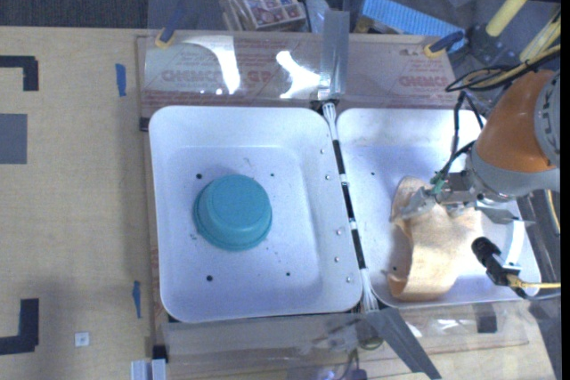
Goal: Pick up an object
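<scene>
A tan, floppy object point(431, 261), like a cloth or soft sponge, lies in the right bin point(383, 138), from its middle down to the front wall. My gripper point(429, 197) hangs low over the tan object's upper left end, reaching in from the right under the orange-banded wrist point(517, 138). I cannot tell whether it touches the object. A teal bowl point(233, 211) rests upside down in the middle of the left bin point(178, 133), far from the gripper.
A raised divider point(346, 191) separates the two bins. Clear plastic panels point(267, 71) stand behind them. Cables and a black plug point(488, 255) hang from the arm over the right bin's right side. Wooden bench top point(71, 218) lies to the left.
</scene>
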Available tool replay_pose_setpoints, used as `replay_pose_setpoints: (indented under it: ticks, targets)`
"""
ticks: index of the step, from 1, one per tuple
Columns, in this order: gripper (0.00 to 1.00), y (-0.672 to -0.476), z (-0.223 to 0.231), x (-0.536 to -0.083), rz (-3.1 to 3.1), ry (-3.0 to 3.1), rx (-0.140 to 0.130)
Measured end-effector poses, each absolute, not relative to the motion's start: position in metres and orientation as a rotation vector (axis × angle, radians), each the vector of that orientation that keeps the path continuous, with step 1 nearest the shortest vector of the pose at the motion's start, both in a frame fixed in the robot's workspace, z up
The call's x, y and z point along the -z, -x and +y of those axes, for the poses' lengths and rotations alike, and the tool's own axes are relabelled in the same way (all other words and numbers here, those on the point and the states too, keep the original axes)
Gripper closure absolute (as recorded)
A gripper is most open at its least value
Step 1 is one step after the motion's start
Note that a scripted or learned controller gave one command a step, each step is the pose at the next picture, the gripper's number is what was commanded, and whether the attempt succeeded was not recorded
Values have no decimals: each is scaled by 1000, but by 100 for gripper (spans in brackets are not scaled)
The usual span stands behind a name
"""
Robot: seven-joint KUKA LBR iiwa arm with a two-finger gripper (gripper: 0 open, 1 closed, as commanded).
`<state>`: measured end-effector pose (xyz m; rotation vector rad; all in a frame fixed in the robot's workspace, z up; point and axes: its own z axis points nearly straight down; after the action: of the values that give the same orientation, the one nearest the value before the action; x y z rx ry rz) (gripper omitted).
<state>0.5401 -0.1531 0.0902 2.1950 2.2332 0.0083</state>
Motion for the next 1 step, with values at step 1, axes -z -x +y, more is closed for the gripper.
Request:
replay_pose_setpoints:
  ticks: [1]
  targets:
    - [0, -561, -103, -90, 2476, -1912, -11]
